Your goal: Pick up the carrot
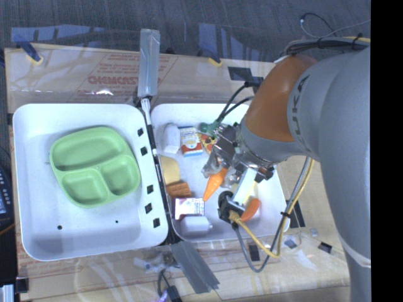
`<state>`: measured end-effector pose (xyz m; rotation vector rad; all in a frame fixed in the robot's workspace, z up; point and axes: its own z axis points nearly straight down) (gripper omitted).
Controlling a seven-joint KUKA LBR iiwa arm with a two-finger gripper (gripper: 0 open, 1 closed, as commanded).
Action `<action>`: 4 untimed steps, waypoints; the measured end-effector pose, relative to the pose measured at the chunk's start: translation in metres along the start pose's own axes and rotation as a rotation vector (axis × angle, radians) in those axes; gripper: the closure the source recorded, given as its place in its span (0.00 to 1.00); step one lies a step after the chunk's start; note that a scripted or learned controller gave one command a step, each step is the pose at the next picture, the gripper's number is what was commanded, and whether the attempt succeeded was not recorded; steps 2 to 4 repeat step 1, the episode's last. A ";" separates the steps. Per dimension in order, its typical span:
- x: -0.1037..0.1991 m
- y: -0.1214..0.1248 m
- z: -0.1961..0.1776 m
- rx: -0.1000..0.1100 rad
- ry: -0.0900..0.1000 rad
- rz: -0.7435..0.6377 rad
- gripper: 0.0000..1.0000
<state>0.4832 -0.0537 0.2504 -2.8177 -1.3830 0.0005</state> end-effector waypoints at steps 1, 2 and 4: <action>0.031 -0.033 0.061 0.004 -0.004 0.087 1.00; 0.031 -0.033 0.061 0.004 -0.004 0.087 1.00; 0.031 -0.033 0.061 0.004 -0.004 0.087 1.00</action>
